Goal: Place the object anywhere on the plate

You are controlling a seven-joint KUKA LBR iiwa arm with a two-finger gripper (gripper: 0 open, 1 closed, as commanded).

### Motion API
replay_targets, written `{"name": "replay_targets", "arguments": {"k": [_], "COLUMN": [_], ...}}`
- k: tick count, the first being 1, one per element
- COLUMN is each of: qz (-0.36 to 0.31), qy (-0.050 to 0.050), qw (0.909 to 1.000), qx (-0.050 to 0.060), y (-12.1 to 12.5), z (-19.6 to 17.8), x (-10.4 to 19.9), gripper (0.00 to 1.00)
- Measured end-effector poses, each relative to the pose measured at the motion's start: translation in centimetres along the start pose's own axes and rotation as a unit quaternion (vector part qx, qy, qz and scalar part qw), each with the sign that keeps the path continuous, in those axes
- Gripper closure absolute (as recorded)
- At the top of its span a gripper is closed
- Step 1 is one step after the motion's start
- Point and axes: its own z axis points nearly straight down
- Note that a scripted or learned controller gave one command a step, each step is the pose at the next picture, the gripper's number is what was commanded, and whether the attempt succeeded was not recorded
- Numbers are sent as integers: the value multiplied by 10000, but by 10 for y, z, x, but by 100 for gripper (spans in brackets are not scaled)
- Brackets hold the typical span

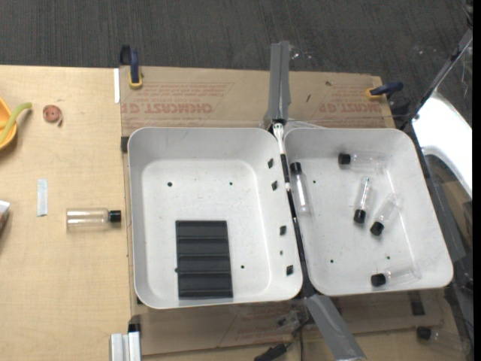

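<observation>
A black ribbed plate lies flat on the floor of the left bin, near its front edge. Several clear vials with black caps lie scattered in the right bin. One vial rests along that bin's left wall. Another vial lies beside a third in the middle. A vial sits toward the back and one lies near the front right corner.
On the wooden bench left of the bins lies a loose clear bottle with a black cap. A yellow object and a small reddish disc sit at the far left. Clamps hold the cardboard under the bins.
</observation>
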Motion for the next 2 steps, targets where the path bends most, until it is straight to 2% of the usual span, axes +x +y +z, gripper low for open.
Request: {"name": "replay_targets", "arguments": {"k": [2], "qz": [8], "qy": [-5], "qw": [10000], "qx": [5], "y": [0], "z": [0], "x": [-1], "gripper": [0]}}
